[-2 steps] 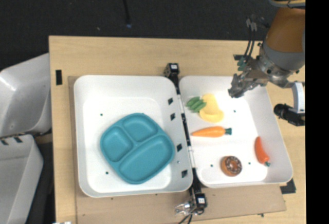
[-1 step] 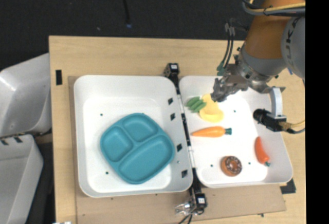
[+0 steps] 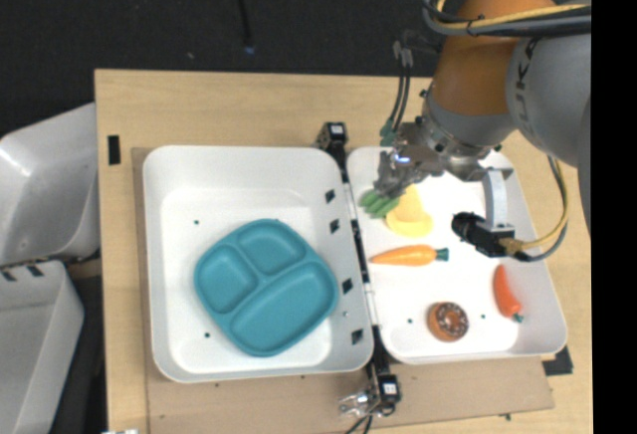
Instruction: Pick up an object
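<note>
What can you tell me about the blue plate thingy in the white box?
The blue tray is a teal, smooth, plastic-looking plate with rounded corners. It has three sunken sections: two small ones at its upper end and one big one at its lower end. It lies flat, turned at a slant, on the floor of the left white bin. Nothing sits in it, and only the bin touches it.

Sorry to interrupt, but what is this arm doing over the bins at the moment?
The arm's gripper is down in the right bin, at a green item beside a yellow piece. A carrot, a donut and a second carrot lie untouched nearby. The left bin holds a blue divided plate. No grasp is visible yet.
</note>
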Robot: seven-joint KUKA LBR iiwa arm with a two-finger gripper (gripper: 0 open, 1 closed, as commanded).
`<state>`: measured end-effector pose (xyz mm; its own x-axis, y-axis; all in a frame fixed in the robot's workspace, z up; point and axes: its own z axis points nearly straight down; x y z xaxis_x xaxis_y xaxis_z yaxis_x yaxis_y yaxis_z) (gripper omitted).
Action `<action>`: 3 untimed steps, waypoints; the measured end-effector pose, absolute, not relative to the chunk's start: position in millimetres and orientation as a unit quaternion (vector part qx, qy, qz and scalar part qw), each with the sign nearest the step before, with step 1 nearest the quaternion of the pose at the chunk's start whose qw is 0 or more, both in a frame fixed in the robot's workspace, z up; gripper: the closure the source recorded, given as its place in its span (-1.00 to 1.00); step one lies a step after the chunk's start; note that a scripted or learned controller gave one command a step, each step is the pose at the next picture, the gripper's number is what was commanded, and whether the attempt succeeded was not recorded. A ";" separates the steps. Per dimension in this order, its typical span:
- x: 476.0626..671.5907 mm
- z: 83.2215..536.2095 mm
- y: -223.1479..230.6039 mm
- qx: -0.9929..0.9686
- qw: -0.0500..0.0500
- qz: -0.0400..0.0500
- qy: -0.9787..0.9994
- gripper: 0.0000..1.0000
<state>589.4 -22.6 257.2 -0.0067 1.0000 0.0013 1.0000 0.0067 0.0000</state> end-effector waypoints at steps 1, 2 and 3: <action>583.4 240.8 29.0 -0.705 0.001 0.000 -0.709 1.00; 570.3 238.5 69.7 -0.705 0.001 0.000 -0.709 1.00; 570.9 238.8 67.2 -0.706 0.000 0.000 -0.708 -1.00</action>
